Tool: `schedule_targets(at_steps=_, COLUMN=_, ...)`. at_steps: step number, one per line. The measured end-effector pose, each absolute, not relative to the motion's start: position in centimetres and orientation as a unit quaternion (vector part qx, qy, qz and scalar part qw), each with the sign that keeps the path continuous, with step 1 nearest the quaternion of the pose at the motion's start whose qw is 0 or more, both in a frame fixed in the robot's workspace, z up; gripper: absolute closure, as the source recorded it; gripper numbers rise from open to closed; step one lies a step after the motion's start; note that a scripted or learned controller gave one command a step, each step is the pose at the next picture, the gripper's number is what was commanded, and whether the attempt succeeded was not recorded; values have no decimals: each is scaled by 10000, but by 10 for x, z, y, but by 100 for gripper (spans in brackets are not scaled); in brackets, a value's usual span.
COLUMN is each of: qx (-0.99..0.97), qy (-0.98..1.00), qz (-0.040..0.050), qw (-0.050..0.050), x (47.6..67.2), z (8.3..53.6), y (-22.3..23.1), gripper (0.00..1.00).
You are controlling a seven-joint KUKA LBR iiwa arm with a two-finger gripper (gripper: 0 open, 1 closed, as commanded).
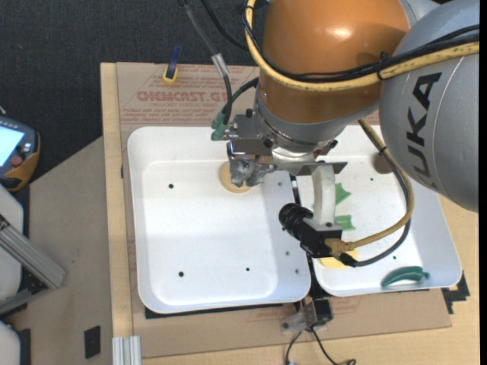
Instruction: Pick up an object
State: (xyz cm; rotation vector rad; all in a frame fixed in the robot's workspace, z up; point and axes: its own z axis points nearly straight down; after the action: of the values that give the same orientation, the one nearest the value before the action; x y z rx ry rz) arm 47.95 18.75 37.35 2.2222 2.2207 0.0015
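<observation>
the grey arm (426,105) is reaching in from the right, its big orange band (327,29) hanging over the back edge of the two white bins. the wrist is pointing straight down into the left bin (205,257), near that bin's back right part, with cables looping around it. the gripper (242,175) is sitting low over the bin floor, and a small round tan disc (232,182) is lying directly beneath it, its left and lower edge peeking out from under the metal tip. the tip appears to be touching or nearly touching the disc, but i cannot tell whether the jaws are apart or together, since the wrist housing is covering them. to the right of the jaws, in the right bin (434,242), green pieces (341,204) are lying behind a white bracket, a yellow piece (331,261) is showing closer to the front, and a teal ring-shaped object (403,277) is resting well away near the front right corner.
</observation>
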Motion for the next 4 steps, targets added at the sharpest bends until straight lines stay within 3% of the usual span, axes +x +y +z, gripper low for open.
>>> schedule_targets(at_steps=1, qx=7074, qy=7068, qz=-47, qw=-22, x=478, z=292, y=193, gripper=100)
schedule_targets(at_steps=2, qx=7103, qy=7039, qz=0, qw=9, x=482, z=316, y=89, gripper=100)
schedule_targets(at_steps=3, qx=7053, qy=7088, qz=57, qw=28, x=483, z=422, y=131, gripper=100)
schedule_targets(at_steps=4, qx=7069, qy=7074, qz=-2, qw=-1, x=482, z=416, y=129, gripper=0)
